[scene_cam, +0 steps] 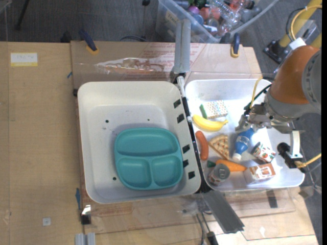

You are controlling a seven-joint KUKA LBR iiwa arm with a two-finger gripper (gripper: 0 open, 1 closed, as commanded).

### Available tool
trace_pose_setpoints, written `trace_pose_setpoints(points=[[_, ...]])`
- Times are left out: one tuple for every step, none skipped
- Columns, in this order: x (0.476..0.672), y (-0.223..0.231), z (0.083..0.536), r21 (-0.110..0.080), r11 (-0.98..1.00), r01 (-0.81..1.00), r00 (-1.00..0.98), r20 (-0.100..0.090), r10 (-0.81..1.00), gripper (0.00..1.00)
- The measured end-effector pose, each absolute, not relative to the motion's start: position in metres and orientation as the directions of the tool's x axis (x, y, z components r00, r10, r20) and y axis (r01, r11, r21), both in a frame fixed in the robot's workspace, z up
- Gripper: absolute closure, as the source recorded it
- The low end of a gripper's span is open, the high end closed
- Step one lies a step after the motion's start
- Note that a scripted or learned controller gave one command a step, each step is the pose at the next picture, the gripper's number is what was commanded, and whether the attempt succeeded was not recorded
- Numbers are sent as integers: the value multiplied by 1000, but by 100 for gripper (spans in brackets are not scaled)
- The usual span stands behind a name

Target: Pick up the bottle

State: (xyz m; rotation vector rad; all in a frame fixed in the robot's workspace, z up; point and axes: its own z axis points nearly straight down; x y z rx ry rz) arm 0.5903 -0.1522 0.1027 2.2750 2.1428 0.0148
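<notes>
Blue and white, the bottle (241,143) lies in the right bin (231,86), tilted with its cap end up toward the gripper (254,121). It sits among clutter: a waffle (220,146) just to its left, a carrot (231,165) below, a small carton (264,152) to its right, a banana (208,122) up and to the left. The left bin (97,106) holds a teal tray (148,157), well apart from the work.

The arm (296,80) has the gripper directly over the bottle's upper end, touching it or nearly so. How wide the gripper stands, and whether it has any hold on the bottle, I cannot tell; the wrist hides that part.

I judge this the grasp step: the reach is done, the lift not begun. Next the gripper needs a firm close across the bottle's body, then a straight rise. The risk is the slant of the bottle letting it slip, or the carton being nudged or caught too.
</notes>
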Motion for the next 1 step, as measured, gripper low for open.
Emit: trace_pose_setpoints(points=[[606,-103,232,3,-108,994,108,0,994,100]])
